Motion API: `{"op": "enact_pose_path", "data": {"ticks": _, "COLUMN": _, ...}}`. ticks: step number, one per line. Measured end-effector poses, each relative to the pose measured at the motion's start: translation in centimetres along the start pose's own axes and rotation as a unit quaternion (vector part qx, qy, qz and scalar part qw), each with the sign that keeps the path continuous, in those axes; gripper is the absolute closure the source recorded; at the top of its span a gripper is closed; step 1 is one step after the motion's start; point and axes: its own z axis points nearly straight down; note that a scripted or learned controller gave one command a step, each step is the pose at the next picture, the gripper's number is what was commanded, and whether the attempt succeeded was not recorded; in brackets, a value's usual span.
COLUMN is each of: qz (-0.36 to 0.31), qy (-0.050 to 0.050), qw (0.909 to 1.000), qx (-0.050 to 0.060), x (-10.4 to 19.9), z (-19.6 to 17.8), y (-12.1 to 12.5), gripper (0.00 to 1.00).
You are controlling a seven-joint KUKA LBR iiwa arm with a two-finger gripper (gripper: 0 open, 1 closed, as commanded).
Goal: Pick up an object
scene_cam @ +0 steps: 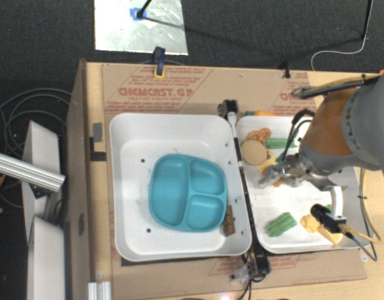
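Arm (pixel 348 127): enters from the right, wrist low over the right bin (pixel 266 233).
Hand (pixel 274 175): over the bin's left-centre floor, just below the tan disc (pixel 254 152); whether it is spread or pressed together cannot be told, nor whether it pinches anything.
Candidate things: tan disc and orange rings (pixel 261 134) near the bin's upper left; green stick (pixel 276 143) beside them; green pod (pixel 281 224) on the lower floor; yellow piece (pixel 311 224) just right of the pod.
Left bin (pixel 126 167): holds a blue divided plate (pixel 187 192); a brown piece (pixel 229 220) lies at its right wall.
Handling, judged: toy-food pieces look light, rigid, smooth plastic, likely to slip; not fragile.
Grip advice: take the pod across its narrow width at mid-length; the disc lies flat and offers little edge.
Risk: a near-miss pushes light pieces aside.
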Motion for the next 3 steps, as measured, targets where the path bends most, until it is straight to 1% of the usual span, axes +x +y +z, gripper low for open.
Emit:
{"op": "enact_pose_path", "data": {"ticks": 1, "qz": -0.003, "qy": -0.002, "qw": 1.0, "qx": -0.006, "x": -1.5, "z": -2.3, "y": 3.3, "gripper": 0.0}}
{"op": "enact_pose_path", "data": {"ticks": 2, "qz": -0.003, "qy": -0.001, "qw": 1.0, "qx": -0.003, "x": 0.0, "z": -1.4, "y": 2.8, "gripper": 0.0}}
{"op": "enact_pose_path", "data": {"ticks": 3, "qz": 0.002, "qy": 0.0, "qw": 1.0, "qx": 0.0, "x": -2.7, "z": 0.1, "y": -4.2, "gripper": 0.0}}
